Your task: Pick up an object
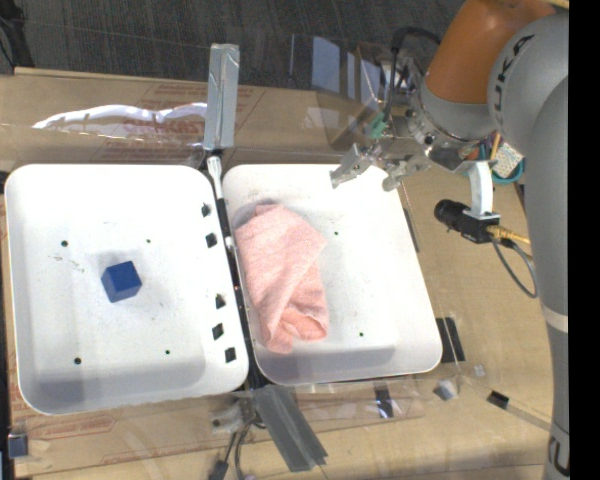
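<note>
grey arm with orange band (480,38) reached in from the right. its two-finger metal hand (367,176) hung over the far right corner of the right shallow white plastic bin (410,268), up and to the right of the cloth. fingers (344,173) stood spread apart, nothing between them.

crumpled pink towel-like cloth (285,276) lay in the left half of the right bin, close against the wall shared with the other bin, running from mid-bin toward the near edge. hand well apart from it, no contact.

small blue cube (121,280) sat in the left shallow white plastic bin (40,198), left of the cloth, near that bin's middle, flat on the floor.

brown cardboard-covered counter (280,108) showed behind both bins.
</note>
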